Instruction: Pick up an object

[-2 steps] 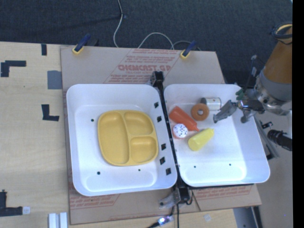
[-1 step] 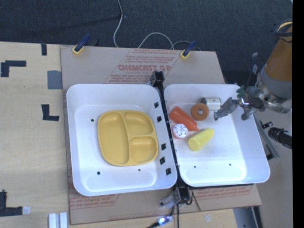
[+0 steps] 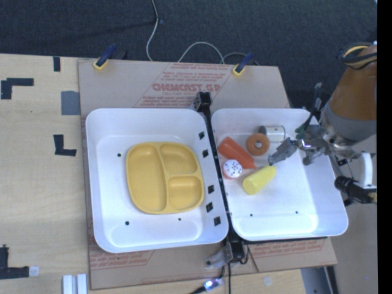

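Observation:
The right bin [image 3: 306, 222] holds an orange carrot-shaped piece [image 3: 236, 152], a brown ring like a doughnut [image 3: 258, 143], a small white and silver cylinder [image 3: 272, 131], a white ball with red dots [image 3: 232, 168] and a yellow rounded block [image 3: 259, 180]. My gripper [image 3: 280, 152] hangs over the bin's right half, just right of the brown ring and above the yellow block. Its dark fingers [image 3: 283, 147] point left toward the objects. Nothing shows between them.
The left bin [image 3: 104, 139] carries a yellow divided plate [image 3: 164, 177]. A black divider [image 3: 211, 158] runs between the bins. The arm's grey and orange wrist [image 3: 355, 97] stands over the right bin's right rim. Cardboard [image 3: 184, 84] lies under both bins.

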Robot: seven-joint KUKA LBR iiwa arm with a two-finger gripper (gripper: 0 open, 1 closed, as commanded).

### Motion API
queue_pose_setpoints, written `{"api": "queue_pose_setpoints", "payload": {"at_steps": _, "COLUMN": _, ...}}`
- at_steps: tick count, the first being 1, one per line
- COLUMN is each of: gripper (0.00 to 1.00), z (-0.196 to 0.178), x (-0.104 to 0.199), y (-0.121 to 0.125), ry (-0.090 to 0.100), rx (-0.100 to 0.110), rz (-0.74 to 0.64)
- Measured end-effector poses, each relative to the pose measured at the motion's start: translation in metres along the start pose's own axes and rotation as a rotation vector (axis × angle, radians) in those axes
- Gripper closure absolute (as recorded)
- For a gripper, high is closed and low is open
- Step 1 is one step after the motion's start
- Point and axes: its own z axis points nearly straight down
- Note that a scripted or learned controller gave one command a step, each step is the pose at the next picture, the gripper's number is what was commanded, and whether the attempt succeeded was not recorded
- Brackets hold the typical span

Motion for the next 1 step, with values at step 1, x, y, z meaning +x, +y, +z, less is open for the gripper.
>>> {"api": "queue_pose_setpoints", "payload": {"at_steps": 1, "gripper": 0.0, "z": 0.046, "x": 0.006, "y": 0.0032, "ry": 0.001, "rx": 0.001, "rz": -0.001}}
